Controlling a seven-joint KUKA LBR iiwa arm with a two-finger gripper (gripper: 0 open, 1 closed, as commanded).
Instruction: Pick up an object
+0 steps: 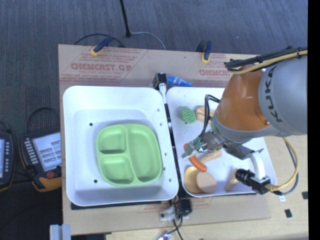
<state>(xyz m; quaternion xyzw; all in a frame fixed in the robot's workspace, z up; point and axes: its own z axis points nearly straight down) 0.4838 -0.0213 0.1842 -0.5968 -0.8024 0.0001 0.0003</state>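
Arm hung over right bin; gripper state couldn't tell. Orange carrot-like piece lay just below it, near bin's front-left corner. Best: descend straight, avoid neighbours.

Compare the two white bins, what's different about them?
The left bin holds one green tray with three compartments; the right bin holds several small items, among them a green ball and an orange carrot. The arm hangs over the right bin, not the left bin. Both are shallow, white and side by side.
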